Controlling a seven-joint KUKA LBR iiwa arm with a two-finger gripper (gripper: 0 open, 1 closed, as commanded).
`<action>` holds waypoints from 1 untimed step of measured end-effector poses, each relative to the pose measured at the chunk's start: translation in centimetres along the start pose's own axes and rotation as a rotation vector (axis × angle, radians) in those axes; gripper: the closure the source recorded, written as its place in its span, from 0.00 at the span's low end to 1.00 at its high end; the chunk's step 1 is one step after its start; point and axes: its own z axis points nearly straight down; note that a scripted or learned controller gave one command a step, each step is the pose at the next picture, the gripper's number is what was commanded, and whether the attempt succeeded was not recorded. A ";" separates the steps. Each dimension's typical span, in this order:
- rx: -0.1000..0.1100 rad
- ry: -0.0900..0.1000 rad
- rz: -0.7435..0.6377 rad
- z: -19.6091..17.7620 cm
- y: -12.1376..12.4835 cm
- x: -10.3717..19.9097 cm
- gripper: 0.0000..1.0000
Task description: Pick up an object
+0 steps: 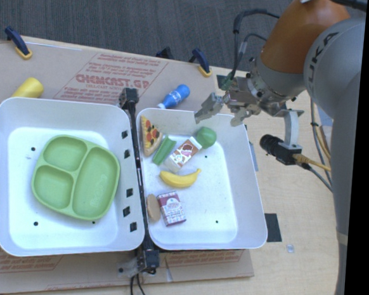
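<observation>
1. Above the far rim of the right bin (256, 210), the gripper (222, 113) hangs with its two fingers spread apart and nothing between them.
2. Just below it, inside that bin's far corner, sits a green ball (205, 137), touching a small juice carton (184, 153); these are the nearest candidates for picking.
3. Further into the bin from that rim lie a green stick (163, 149), a pizza slice (149, 136), a banana (179, 177), a red box (172, 209) and a brown cookie (153, 208).
4. My judgement: this is the approach step, with no object gripped yet.
5. Next, the open jaws would need to descend over one item, probably the ball or the banana, straddle it cleanly, then close. The ball's crowded neighbours could block a finger.
6. Left of the right bin, the other bin holds a green divided plate (75, 177).
</observation>
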 end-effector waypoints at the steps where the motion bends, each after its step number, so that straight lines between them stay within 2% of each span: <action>1: 0.001 0.001 -0.001 20.0 -8.5 -0.8 0.00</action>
